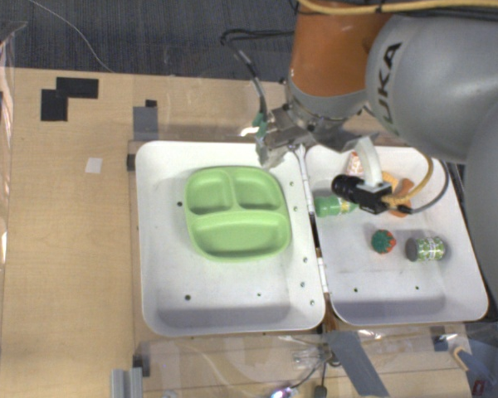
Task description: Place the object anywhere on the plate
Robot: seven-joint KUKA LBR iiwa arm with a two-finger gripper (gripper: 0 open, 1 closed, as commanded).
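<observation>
Gripper [275,143] sat over plate's [235,212] far corner, grip state unclear; ball [384,240] looked light, firm, roll-prone; pinch across its middle.

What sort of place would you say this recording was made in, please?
Most likely a robotics lab test bench rather than a kitchen. A grey and orange industrial arm reaches over two shallow white bins set on a wooden bench. One bin holds a green divided plate; the other holds small toy-like items.
</observation>
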